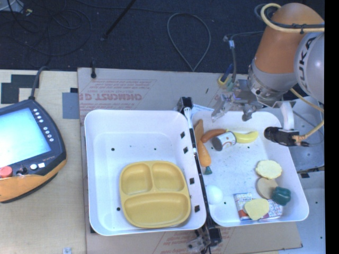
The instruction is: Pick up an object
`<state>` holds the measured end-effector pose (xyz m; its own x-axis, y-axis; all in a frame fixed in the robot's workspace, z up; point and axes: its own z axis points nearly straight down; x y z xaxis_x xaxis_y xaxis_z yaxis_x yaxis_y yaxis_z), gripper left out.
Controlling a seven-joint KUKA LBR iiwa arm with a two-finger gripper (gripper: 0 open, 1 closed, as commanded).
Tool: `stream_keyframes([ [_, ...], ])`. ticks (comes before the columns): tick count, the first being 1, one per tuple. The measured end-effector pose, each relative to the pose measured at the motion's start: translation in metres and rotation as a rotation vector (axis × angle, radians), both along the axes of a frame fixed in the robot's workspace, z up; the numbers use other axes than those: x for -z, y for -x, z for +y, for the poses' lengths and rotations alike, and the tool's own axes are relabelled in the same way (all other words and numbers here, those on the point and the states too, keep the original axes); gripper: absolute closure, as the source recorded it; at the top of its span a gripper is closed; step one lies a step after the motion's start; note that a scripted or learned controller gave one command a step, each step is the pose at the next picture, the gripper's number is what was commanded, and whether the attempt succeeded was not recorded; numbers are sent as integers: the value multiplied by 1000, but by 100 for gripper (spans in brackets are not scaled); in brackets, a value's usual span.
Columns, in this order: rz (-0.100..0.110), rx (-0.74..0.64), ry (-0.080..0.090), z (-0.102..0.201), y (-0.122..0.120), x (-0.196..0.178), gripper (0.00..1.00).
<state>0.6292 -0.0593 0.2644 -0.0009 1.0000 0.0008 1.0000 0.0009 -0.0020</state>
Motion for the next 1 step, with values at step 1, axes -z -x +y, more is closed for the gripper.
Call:
stream_keyframes([
  [1, 0, -1, 1, 4, -14, 19, 0],
])
